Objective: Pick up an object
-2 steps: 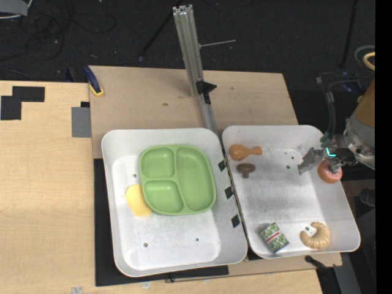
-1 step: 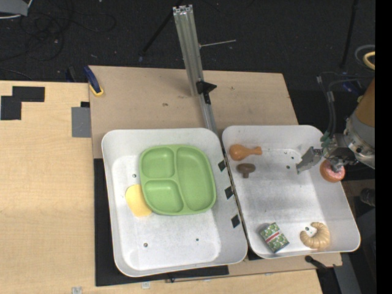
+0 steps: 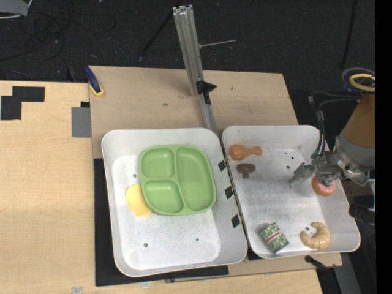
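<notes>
Two shallow white bins sit side by side on the bench. The left bin (image 3: pixel 122 237) holds a green divided tray (image 3: pixel 177 179) with three compartments, lying flat toward the bin's upper middle. A yellow object (image 3: pixel 136 201) lies beside the tray at its lower left corner, partly tucked under its rim.

The right bin (image 3: pixel 278 219) holds several small things. An orange drumstick-shaped toy (image 3: pixel 244 151) lies near the upper left corner, and a small brown mushroom-like piece (image 3: pixel 246 169) sits just below it. A green and white packet (image 3: pixel 273 237) lies tilted near the lower edge. A tan croissant-shaped toy (image 3: pixel 316 235) curls in the lower right corner, close to the packet but apart from it. A round pink-red object (image 3: pixel 324 185) rests near the right wall.

The arm enters from the right, and its gripper (image 3: pixel 312 171) hangs low over the right side of the right bin. Its fingers appear spread, one dark fingertip (image 3: pixel 299 175) reaching out to the left over bare bin floor. The pink-red object lies just beside and below the gripper; nothing is seen pinched between the fingers.

Behind the bins an upright metal post (image 3: pixel 191 54) rises from the wooden board.
</notes>
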`<state>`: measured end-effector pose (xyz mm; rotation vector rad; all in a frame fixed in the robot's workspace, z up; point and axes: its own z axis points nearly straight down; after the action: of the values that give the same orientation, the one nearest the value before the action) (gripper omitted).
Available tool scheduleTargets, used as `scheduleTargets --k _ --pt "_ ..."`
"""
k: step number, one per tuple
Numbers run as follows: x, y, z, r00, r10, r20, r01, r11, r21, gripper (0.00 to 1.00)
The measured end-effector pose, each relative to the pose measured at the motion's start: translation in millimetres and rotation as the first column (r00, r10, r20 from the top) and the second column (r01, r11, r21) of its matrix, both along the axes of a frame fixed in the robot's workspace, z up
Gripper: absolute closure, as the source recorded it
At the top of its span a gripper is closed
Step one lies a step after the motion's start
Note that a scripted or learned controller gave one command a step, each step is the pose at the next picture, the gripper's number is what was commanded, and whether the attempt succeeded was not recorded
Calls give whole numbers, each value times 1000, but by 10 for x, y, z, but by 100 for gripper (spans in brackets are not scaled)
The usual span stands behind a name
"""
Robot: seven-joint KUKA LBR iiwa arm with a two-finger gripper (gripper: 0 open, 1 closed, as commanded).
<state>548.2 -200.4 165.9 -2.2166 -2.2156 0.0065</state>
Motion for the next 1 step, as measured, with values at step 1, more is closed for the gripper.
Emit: scheduleTargets --k 1 --pt "63 -11 -605 1000 2 0 -2 1000 4 0"
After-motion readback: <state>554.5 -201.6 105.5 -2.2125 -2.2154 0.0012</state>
